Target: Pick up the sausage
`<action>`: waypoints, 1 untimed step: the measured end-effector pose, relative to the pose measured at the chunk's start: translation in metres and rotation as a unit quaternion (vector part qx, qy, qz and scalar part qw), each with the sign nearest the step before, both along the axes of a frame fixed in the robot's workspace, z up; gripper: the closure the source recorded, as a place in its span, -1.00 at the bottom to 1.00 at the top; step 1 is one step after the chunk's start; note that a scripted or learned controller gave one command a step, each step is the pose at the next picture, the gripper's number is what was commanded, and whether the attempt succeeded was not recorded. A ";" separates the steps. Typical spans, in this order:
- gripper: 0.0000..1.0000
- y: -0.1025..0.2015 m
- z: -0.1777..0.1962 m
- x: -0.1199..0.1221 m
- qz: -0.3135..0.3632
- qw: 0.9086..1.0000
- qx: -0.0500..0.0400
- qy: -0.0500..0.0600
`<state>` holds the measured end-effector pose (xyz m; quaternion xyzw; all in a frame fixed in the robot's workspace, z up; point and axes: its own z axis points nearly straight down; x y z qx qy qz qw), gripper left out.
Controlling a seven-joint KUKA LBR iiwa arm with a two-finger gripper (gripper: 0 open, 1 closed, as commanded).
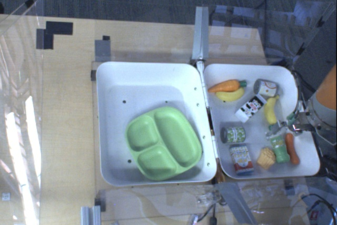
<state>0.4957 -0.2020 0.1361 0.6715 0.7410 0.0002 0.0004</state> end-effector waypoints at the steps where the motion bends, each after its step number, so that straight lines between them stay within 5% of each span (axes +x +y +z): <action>1: -1.00 -0.004 0.029 0.011 0.020 1.000 0.000 -0.001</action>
